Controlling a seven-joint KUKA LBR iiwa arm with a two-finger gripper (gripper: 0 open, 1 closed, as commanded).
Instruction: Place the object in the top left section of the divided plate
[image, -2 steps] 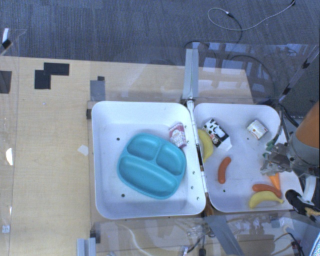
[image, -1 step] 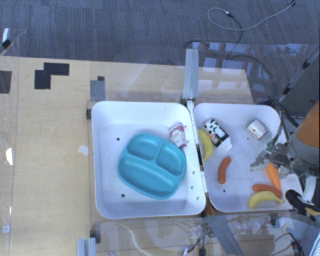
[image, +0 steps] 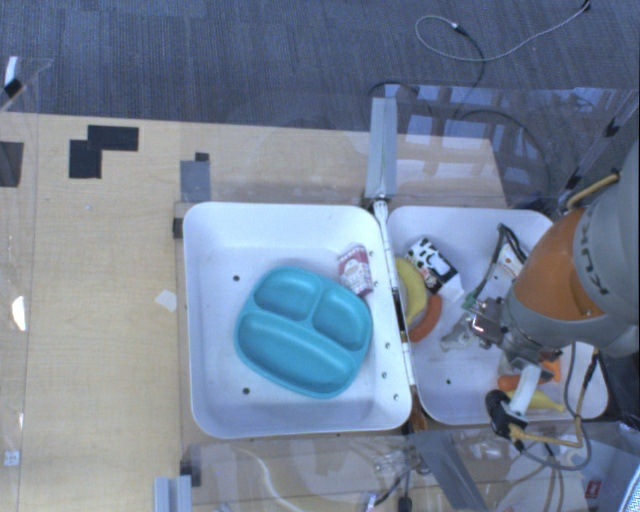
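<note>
The arm's gripper (image: 470, 330) hangs over the right bin (image: 450, 400); whether it is spread or closed I cannot tell. The blue divided plate (image: 303, 330) lies left, in the left bin (image: 215, 300).

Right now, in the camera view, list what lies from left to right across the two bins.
Left bin → blue divided plate → small red packet → right bin with a yellow piece → black-and-white cow-patterned object → the arm's orange band.
</note>
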